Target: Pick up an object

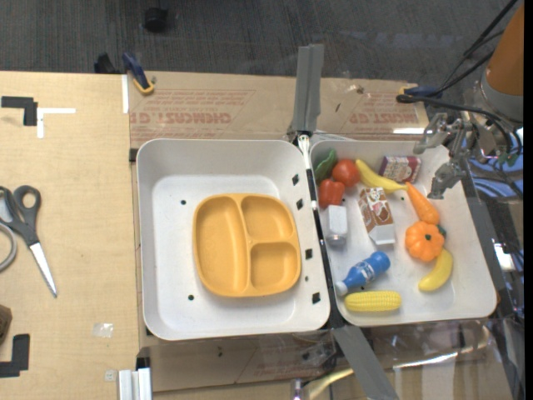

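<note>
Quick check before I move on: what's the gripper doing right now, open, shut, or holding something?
Gripper: above the right bin's far right corner, nothing between its fingers; open or shut cannot be told.

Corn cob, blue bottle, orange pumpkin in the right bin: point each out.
corn cob (pixel 372 302), camera view, middle of the cob.
blue bottle (pixel 367 272), camera view, middle of its body.
orange pumpkin (pixel 425 242), camera view, centre of its top.

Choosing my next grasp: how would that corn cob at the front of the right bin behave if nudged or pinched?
The corn cob lies on its side and looks round, so it would probably roll. Its glossy surface suggests plastic: probably stiff, light, and possibly slippery.
</note>
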Motion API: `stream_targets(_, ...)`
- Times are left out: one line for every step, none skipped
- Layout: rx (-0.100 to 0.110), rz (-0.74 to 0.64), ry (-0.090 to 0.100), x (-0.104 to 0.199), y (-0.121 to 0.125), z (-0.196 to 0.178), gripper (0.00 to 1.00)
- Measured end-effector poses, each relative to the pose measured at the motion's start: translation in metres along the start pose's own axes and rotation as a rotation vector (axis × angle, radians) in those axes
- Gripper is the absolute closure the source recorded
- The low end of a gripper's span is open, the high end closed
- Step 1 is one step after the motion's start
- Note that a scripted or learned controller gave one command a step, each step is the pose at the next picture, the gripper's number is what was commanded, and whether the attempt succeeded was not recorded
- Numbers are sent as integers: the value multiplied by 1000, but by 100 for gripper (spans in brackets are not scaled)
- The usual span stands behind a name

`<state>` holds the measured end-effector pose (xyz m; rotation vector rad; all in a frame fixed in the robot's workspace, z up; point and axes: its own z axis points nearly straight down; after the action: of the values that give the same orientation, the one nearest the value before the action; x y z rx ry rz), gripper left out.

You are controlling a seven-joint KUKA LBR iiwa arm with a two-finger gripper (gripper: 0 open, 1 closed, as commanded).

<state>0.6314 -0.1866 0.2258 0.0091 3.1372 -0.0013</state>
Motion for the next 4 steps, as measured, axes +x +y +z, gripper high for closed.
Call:
stream_targets(2,-103,-9,27,-14,110,0)
stream_targets(1,-157,-3,90,-35,131,0)
stream_targets(0,-131,-1,25,63,133,0)
stream_targets(0,-89,-1,98,69,132,0)
